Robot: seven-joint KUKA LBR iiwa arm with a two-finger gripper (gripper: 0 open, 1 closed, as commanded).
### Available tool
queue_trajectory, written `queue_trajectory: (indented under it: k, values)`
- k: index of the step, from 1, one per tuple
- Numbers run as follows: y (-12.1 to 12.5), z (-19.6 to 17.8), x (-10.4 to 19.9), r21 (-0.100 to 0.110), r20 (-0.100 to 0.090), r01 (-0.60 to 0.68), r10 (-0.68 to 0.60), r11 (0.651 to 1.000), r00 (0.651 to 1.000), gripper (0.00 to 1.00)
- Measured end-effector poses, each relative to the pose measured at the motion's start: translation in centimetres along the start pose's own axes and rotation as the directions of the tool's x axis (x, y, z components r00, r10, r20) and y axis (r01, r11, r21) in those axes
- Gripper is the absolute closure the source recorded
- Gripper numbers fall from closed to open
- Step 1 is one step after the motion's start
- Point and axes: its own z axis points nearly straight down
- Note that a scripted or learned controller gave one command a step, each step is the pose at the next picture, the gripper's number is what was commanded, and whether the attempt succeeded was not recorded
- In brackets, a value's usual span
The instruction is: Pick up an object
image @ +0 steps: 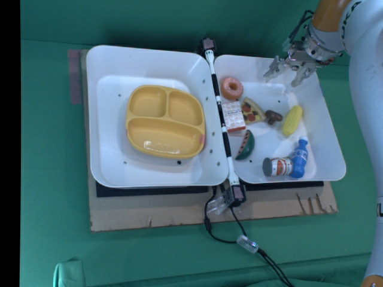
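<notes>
My jaws hang spread and bare above the right bin (333,154), seemingly lined up toward the corn (292,120).

Green cloth (54,208) covers the bench under cardboard (149,217).

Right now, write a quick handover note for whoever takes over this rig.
Tool: open, holding nothing, hovering over the far edge of the right bin.
Right bin holds a donut, pizza slice, small carton, watermelon slice, corn cob, can and blue bottle.
Left bin holds a yellow divided plate.
Done: nothing picked up yet.
Left: choose an object, descend, grasp, lift.
</notes>
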Motion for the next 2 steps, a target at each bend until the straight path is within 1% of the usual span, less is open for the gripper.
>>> queue_trajectory:
  k: [1, 2]
  values:
    - [0.2, -1.5, 0.4, -0.007, -0.011, -0.002, 0.002, 1.000, 1.000, 1.00]
    - [-0.1, -4.2, 8.9, -0.007, -0.007, 0.001, -0.001, 1.000, 1.000, 1.00]
